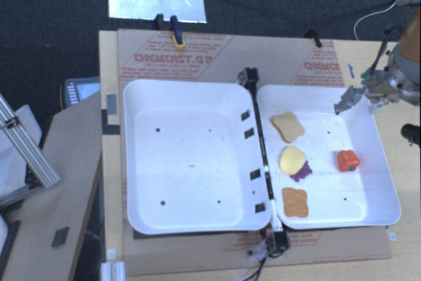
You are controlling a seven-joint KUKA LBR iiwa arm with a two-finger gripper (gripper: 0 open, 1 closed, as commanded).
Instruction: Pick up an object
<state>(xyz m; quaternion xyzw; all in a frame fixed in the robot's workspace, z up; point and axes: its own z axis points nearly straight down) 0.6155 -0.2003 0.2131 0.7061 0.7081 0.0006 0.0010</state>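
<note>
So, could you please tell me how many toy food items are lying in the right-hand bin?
4, none visibly hidden: a tan bread slice near the divider, a yellow piece below it, an orange-brown slice nearest the front, and a red pepper to the right.

- The tabletop (368,52) is pale wood, seen at a slant, with dark carpet beyond its far edge.
- A brown cardboard sheet (217,56) with red print lies flat on it, covering most of the middle.
- Two shallow white bins sit on the sheet, side by side and touching along a black clipped seam.
- The left bin (191,161) shows a bare white floor with a few small dark dots.
- The right bin (375,168) is on the side nearer the arm; its far right corner lies close to the tabletop's edge.
- A yellow and blue clamp (177,33) grips the sheet's far edge.
</note>
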